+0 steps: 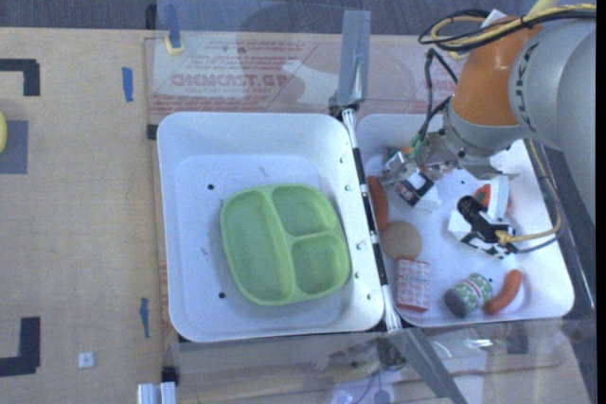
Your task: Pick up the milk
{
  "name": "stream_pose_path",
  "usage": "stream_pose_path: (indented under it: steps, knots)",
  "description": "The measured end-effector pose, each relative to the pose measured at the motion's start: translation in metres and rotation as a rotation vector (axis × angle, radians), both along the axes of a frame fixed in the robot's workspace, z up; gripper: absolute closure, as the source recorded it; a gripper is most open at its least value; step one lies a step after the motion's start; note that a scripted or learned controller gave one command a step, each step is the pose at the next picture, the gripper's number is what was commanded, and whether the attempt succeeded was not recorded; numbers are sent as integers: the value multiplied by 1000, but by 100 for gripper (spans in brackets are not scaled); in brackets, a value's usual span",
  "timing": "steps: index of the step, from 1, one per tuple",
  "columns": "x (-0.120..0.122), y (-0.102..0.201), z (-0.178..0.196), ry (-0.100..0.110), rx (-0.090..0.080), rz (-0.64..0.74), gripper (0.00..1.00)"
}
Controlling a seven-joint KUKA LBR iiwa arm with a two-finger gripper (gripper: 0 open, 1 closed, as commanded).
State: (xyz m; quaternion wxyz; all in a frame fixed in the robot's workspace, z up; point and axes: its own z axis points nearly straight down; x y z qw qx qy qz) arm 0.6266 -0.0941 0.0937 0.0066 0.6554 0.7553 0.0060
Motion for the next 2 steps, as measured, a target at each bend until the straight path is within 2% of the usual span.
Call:
stream_pose_path:
  steps: [1,2]
  knots:
    - [1,2,10,-2,2,1,100]
    - [-103,53,90,21,3,-179,100]
